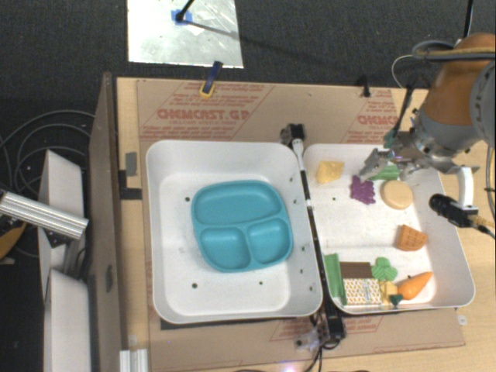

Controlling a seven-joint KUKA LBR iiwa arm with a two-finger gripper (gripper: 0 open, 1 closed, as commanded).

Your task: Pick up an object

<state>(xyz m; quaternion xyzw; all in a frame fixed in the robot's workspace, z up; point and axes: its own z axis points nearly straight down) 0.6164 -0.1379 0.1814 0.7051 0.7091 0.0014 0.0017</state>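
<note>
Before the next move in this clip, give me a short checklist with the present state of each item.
1. End effector over the right bin: ok.
2. Candidate objects close by, purple grapes and round tan piece: ok.
3. Something seen between its fingers: not ok.
4. Fingers open for a grasp: cannot tell.
5. Objects near the target spaced apart, yellow piece separate from the grapes: ok.
6. Teal divided plate in the left bin is out of the arm's way: ok.
</note>
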